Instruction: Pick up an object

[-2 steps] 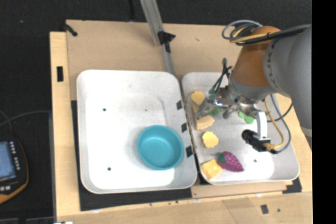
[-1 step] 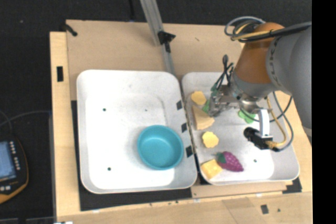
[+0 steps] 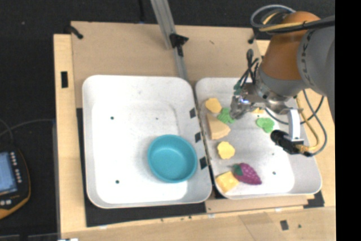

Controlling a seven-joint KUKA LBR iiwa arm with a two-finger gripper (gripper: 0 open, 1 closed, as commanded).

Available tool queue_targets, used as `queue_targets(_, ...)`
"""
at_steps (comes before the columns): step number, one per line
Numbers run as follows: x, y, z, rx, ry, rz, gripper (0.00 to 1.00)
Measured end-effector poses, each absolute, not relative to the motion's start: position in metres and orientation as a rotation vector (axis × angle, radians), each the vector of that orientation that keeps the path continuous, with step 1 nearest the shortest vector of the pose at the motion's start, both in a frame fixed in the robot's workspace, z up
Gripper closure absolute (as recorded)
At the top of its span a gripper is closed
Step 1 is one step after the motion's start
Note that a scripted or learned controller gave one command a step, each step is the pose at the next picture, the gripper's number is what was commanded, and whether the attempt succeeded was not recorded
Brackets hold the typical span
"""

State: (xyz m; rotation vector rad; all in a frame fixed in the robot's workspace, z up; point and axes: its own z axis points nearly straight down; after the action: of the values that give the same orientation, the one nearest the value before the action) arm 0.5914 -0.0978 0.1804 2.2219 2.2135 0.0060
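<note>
The right bin (image 3: 282, 178) holds several small toy foods: a yellow piece (image 3: 213, 105) at its upper left, a green leafy piece (image 3: 225, 116), a tan wedge (image 3: 218, 130), a yellow lump (image 3: 226, 149), a yellow block (image 3: 227, 181), a purple grape bunch (image 3: 247, 173) and a second green piece (image 3: 264, 123). My gripper (image 3: 237, 106) hangs low over the bin's upper left, just right of and above the first green piece. The arm's body covers its upper part.
The left bin (image 3: 113, 121) holds a blue bowl (image 3: 171, 158) near its lower right corner. A grey metal pole (image 3: 161, 8) slants down to the gap between the bins. A black handheld device (image 3: 11, 175) lies off the bench at far left.
</note>
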Motion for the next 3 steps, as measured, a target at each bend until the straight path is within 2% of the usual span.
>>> queue_targets(2, 0.593, -0.100, 0.282, 2.216, 2.222, 0.001, 1.00)
queue_targets(3, 0.577, -0.044, 0.284, 2.214, 2.228, 0.003, 1.00)
